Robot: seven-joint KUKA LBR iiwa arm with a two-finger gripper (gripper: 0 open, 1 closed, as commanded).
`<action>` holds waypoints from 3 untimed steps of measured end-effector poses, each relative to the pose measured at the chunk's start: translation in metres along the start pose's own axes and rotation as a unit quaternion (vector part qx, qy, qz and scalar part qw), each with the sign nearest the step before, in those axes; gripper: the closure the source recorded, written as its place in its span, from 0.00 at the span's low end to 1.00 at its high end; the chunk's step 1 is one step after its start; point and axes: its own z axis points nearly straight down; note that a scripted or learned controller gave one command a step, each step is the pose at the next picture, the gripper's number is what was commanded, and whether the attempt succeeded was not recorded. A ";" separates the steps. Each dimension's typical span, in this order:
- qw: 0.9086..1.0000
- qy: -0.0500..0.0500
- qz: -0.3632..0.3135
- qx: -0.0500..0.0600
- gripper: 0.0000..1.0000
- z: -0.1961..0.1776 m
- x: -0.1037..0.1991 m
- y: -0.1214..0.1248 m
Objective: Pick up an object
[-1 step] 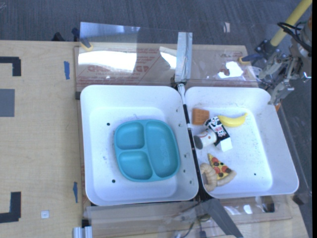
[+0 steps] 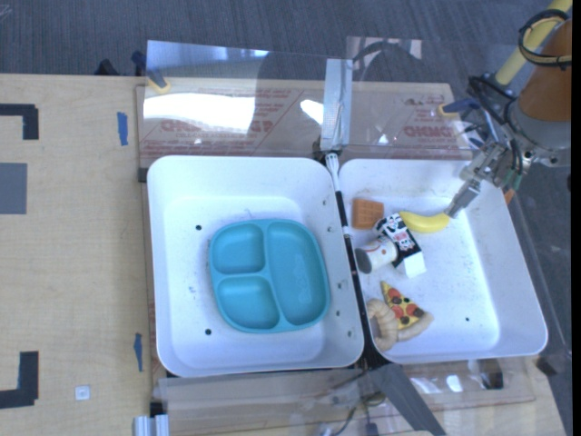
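Observation:
The right bin (image 2: pixel 508 280) holds several small items. A yellow banana (image 2: pixel 425 222) lies near its back, with an orange square cracker (image 2: pixel 367 213) to its left. Just in front stand a black-and-white patterned carton (image 2: pixel 399 238) and a small grey-and-white cylinder (image 2: pixel 370 259). A pizza slice (image 2: pixel 405 305) and a beige pastry (image 2: pixel 381 324) rest near the front edge. My gripper (image 2: pixel 463 196) reaches in from the upper right and sits low over the bin's back right part, its tip right at the banana's right end. Nothing shows held in it.
A teal divided plate (image 2: pixel 269 274) lies in the left bin (image 2: pixel 172 243). A clear plastic wall (image 2: pixel 272 116) stands behind both bins. The arm's wrist with cables (image 2: pixel 517 143) hangs over the right bin's back right corner.

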 end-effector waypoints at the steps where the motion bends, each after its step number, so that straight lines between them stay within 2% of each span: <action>1: 0.988 -0.012 0.157 -0.006 0.00 0.046 0.015 0.013; 2: 0.988 -0.017 0.155 -0.009 1.00 0.033 0.014 0.016; 3: 0.982 -0.005 0.187 -0.006 1.00 -0.042 0.097 0.151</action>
